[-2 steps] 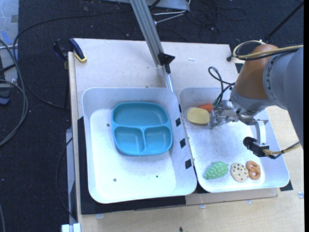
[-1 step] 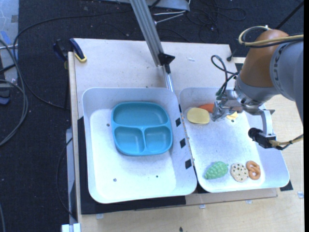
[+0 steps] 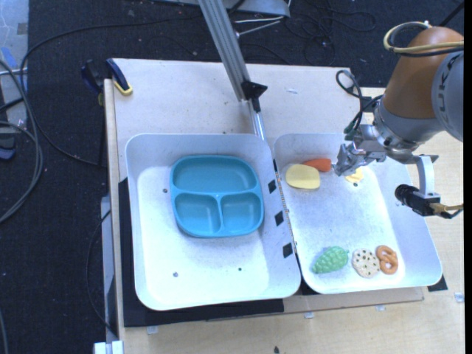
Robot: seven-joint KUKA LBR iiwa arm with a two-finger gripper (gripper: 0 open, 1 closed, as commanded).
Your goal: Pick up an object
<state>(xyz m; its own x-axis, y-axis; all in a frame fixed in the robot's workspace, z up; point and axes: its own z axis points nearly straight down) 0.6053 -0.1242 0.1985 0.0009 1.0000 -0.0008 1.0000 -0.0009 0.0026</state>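
**Gripper low at far end of right bin: pick one target, come down square**

While the gripper hangs at the far end of the right bin, you can't tell from this slant whether it's wide or narrow, and nothing shows in it. Closest candidates: a small yellow piece just beside the tip, an orange carrot-like piece just to its left, and a pale yellow lemon-shaped toy left again, touching or nearly touching the orange one.

My read: go for the small yellow piece, since it's nearest. It's partly hidden under the wrist, so its shape is unclear. Centre over it, descend straight, and close only once it's w/in the span.

Risks: the bin's far wall is near, so there's little room. The orange piece and lemon toy sit tight together; a sloppy approach nudges both.

Elsewhere: green grape bunch, cookie and pretzel line the near end, well apart from the gripper. Left bin holds a blue divided tray. A metal pole slants in beyond the bins, clear of the arm.
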